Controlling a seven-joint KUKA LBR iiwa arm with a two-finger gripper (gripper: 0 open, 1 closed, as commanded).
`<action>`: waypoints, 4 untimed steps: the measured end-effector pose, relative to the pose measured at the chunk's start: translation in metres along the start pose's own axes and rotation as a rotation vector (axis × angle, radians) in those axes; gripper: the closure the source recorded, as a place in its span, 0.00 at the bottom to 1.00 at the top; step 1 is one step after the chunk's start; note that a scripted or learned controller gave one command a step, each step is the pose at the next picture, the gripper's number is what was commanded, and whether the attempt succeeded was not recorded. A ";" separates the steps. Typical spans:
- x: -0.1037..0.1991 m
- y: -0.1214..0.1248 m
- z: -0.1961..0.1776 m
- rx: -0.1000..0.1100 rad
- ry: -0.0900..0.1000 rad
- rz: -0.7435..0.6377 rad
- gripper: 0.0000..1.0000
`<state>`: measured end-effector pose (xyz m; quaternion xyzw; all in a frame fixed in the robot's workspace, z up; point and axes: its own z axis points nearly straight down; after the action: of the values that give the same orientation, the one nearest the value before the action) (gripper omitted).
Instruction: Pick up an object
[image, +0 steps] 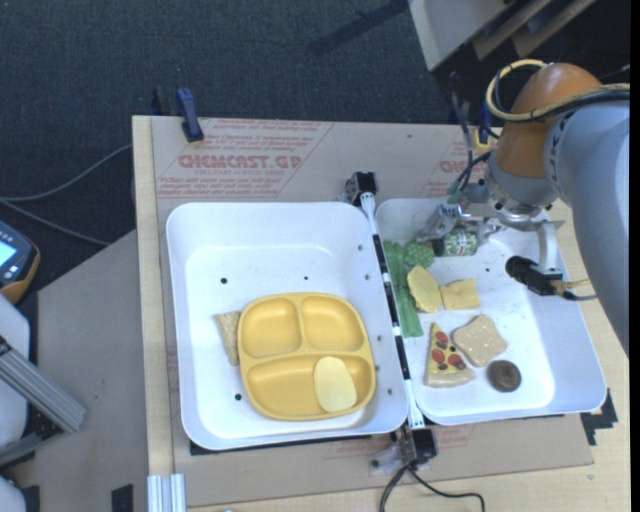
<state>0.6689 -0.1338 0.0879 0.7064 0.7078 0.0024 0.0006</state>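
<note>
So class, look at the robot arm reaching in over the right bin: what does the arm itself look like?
The arm is a smooth, rounded grey shell with an orange band above the wrist. A yellow cable loops beside the orange part. The gripper end is metallic, with dark fittings.

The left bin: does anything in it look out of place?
Yes. A tan cracker-like piece lies on the left bin floor, partly tucked under the yellow tray edge, while a pale oval piece sits inside the tray.

Grey arm (595, 150), orange band (535, 120), yellow cable loop (515, 85)
</note>
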 end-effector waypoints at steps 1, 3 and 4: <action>0.000 0.001 -0.011 -0.006 -0.006 -0.002 1.00; 0.016 -0.065 -0.001 -0.002 -0.003 0.006 0.00; 0.016 -0.063 -0.010 -0.004 -0.005 0.003 1.00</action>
<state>0.6058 -0.1178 0.0974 0.7074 0.7068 0.0021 0.0036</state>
